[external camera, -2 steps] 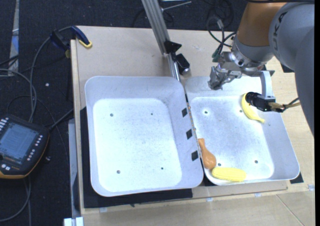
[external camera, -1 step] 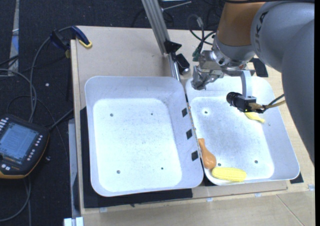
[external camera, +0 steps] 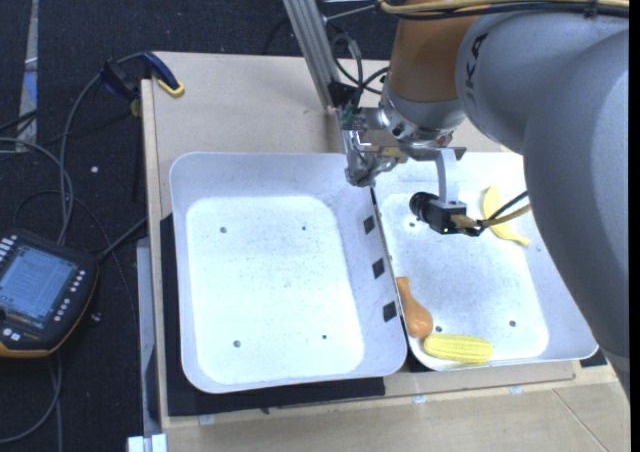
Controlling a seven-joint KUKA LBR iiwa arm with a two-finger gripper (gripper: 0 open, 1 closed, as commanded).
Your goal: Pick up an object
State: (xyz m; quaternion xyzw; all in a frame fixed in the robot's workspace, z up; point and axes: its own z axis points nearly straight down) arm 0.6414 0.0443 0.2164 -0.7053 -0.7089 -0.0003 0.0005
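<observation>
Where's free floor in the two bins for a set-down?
The left bin floor is bare wall to wall. In the right bin, the centre is free; crowded near the corn cob, the orange gourd, the banana and the gripper.

No readable text, labels or numbers anywhere. The arm (external camera: 540,70) carried part of a dark letter mark, cut off and not legible. The handheld screen (external camera: 35,285) was too blurred.

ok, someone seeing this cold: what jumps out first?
The big grey arm with its orange band, reaching in from the right and covering much of the right bin. Its claw hangs at the far end of the divide between the bins. Then the bright bits: a corn cob and orange gourd at the right bin's near edge.
</observation>
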